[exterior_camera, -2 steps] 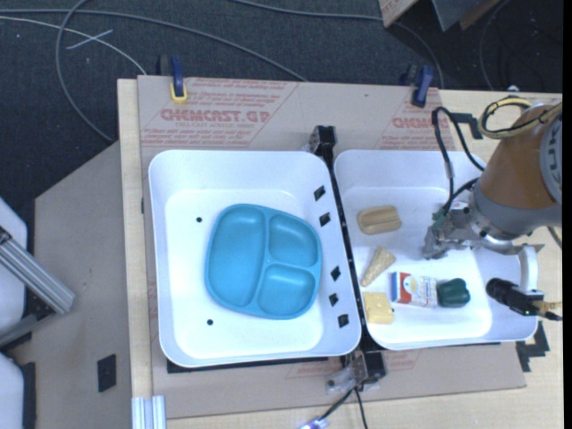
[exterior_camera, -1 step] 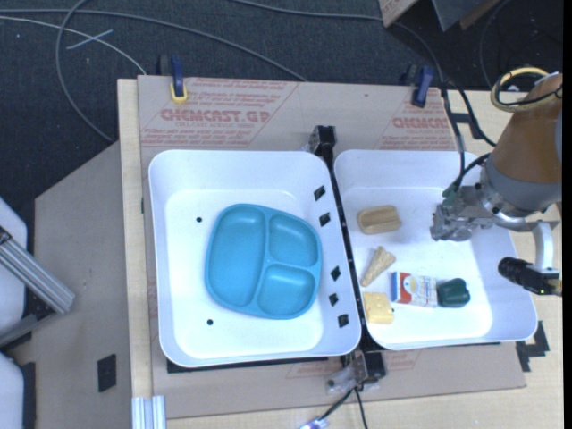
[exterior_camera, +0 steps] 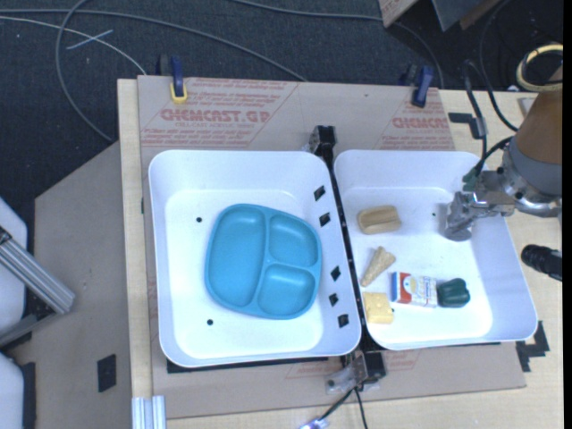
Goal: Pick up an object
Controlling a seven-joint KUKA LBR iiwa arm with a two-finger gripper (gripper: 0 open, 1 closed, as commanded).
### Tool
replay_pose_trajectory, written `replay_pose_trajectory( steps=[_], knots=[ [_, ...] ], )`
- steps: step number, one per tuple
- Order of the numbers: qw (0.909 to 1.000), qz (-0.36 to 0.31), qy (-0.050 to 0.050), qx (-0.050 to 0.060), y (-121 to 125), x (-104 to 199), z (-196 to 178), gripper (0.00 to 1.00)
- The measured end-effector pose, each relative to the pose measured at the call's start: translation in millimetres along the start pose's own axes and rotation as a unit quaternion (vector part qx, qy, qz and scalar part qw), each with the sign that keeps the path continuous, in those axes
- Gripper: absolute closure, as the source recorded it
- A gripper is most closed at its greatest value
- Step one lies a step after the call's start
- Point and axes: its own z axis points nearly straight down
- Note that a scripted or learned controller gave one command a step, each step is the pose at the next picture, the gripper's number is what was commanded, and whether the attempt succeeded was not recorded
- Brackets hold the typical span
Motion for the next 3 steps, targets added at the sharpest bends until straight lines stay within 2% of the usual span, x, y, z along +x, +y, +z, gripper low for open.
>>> replay_pose_trajectory(
  steps=[1,2,3],
  knots=[
    [1.0000,0.000,0.000,-0.001,-6,6,-54,1.00],
    [1.0000,-0.003,0.002,0.002,6,58,-59,1.00],
    [1.0000,-0.002,0.003,0.004,20,108,-43,1.00]
  ],
)
